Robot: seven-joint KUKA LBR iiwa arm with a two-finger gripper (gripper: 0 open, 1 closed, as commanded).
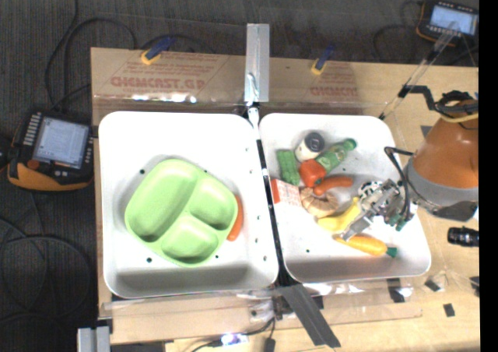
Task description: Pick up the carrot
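Observation:
The carrot point(367, 245), orange-yellow with a green stub at its right end, lies flat near the front of the right bin point(405, 265). My gripper point(372, 206) hangs low over the right half of that bin, just above and behind the carrot, beside a yellow banana point(340, 220). The grey arm with its orange band point(450, 162) reaches in from the right. Nothing shows held in the gripper.
A cluster sits in the middle of the right bin: a green bottle point(336, 156), a red pepper point(313, 173), a red-orange piece point(336, 184) and a green block point(288, 165). The left bin holds a green divided plate point(180, 210) with an orange sliver point(236, 220) at its right edge.

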